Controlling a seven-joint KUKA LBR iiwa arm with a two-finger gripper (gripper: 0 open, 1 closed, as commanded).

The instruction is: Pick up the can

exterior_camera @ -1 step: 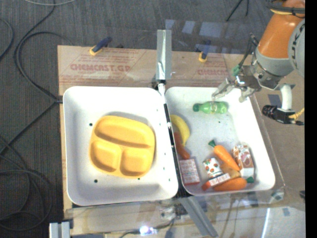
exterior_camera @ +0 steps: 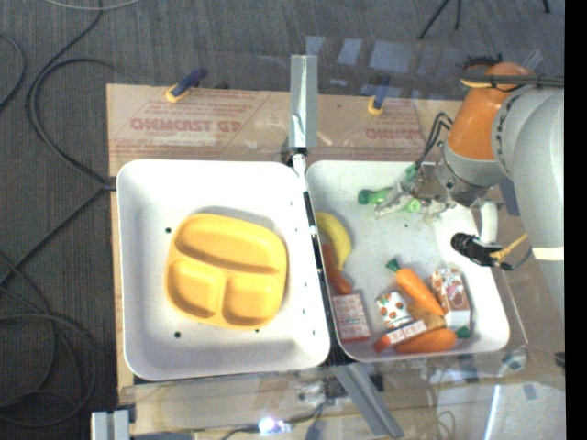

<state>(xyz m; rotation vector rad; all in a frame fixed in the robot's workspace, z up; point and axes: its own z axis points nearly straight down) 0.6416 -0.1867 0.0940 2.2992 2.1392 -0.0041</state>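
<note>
Can low in the right bin; hand well apart from it.

We see the can near the front edge of the right bin, beside a carrot and a carton. Our hand hangs by the bin's far edge; we cannot tell its opening. We judge it best to descend centred on the can, clear of the carrot.
</note>
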